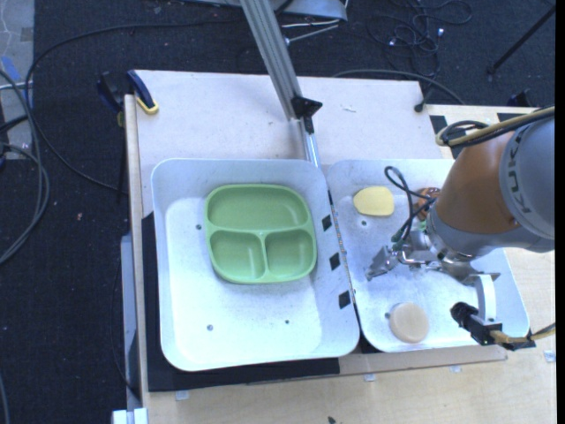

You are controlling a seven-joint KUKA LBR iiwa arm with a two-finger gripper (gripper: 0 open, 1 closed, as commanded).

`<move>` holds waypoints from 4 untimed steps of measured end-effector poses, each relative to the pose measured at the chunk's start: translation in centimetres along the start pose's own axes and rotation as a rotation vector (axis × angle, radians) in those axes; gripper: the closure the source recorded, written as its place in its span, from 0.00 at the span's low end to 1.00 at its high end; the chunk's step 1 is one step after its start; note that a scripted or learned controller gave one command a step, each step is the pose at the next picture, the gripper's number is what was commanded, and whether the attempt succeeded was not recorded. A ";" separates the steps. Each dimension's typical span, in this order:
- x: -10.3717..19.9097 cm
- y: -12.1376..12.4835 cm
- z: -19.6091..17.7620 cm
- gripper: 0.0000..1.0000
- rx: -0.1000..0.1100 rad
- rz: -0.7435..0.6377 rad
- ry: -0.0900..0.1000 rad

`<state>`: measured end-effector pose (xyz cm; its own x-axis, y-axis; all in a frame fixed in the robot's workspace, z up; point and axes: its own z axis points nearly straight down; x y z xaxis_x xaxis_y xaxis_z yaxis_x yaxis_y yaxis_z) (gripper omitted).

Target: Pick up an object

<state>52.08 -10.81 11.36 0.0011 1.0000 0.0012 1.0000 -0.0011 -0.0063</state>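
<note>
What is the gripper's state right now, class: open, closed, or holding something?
Gripper: low over the right bin, between the yellow object and the tan round object; nothing visibly held, and open or closed cannot be told.

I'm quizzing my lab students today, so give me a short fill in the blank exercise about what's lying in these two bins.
1. The divided tray in the left bin is ____ in colour.
2. That tray has ____ compartments.
3. The yellow object lies in the ____ bin.
4. The claw sits between the yellow object and the ____ round object.

Missing words: green; three; right; tan
</note>
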 end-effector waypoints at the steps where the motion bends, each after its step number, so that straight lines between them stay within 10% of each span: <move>1: 0.0 0.1 -1.4 1.00 -0.006 0.001 -0.001; 3: 0.0 0.3 -11.1 1.00 -0.011 -0.003 -0.003; 4: 5.0 1.5 -10.8 1.00 -0.008 -0.007 -0.001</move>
<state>53.70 -5.81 22.15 -0.0061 1.0000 0.0005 1.0000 0.0061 0.0013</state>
